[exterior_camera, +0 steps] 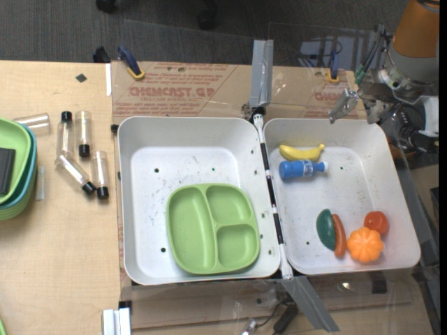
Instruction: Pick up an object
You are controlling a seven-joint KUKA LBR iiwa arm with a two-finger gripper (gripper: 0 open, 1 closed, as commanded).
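Note:
The right bin (391, 187) holds a yellow banana (302, 150) and a blue bottle (302, 169) lying side by side near its far left corner. Near its front right lie a dark green piece (325, 227), a thin orange-red piece (339, 236), a red ball-shaped piece (376, 220) and an orange pumpkin-like toy (365, 246). My gripper (356, 110) hangs over the far rim of the right bin, well above and behind the objects. Its fingers stand apart, open, with nothing between them.
The left bin (140, 187) carries a light green divided plate (213, 227). On the wooden bench to the left lie several clear vials with black caps (82, 155) and a stack of green trays (15, 169). A metal post (262, 75) rises between the bins at the back.

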